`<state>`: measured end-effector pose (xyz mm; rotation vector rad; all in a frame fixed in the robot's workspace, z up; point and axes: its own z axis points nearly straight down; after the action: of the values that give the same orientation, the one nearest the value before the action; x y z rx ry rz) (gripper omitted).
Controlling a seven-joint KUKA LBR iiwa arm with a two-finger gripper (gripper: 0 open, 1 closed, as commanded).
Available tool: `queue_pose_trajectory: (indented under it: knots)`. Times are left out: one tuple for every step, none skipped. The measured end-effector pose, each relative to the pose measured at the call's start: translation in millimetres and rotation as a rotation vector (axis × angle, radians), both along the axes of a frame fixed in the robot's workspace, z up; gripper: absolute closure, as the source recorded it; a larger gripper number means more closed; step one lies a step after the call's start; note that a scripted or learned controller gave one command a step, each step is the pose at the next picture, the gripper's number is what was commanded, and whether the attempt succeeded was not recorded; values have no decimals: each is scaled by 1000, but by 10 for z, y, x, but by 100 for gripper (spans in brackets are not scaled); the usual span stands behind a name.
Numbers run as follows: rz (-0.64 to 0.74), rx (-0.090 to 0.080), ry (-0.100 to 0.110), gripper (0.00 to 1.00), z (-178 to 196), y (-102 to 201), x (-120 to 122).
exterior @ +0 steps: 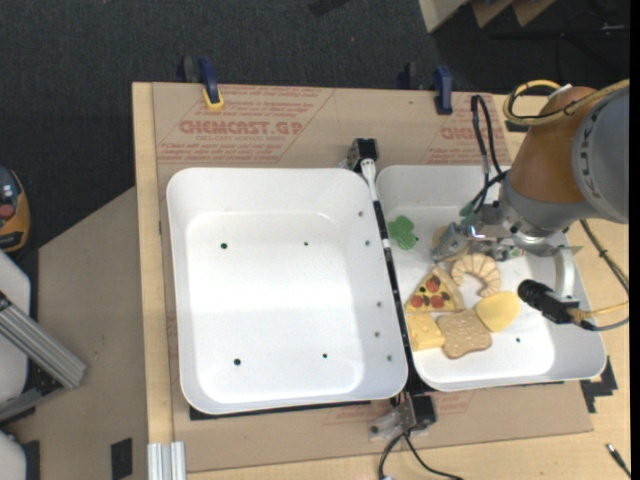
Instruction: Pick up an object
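Grey arm point(590, 158) hangs low over the right bin point(560, 368), where I see toy food clustered: croissant point(478, 273), pizza slice point(432, 293), toast point(465, 335). Claw point(478, 236) sits just above the croissant; its state I cannot tell. I judge approach underway; next, descend squarely and close.
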<state>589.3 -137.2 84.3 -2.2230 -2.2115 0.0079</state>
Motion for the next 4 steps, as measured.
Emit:
queue_pose_trajectory:
  knots:
    - [3, -2, -9, 100, 111, 22, 43]
    - [13, 0, -20, 100, 1074, 697, 400]
    - [14, 1, -29, 100, 2635, 1318, 545]
    - [-2, -6, -20, 100, 3332, 502, 610]
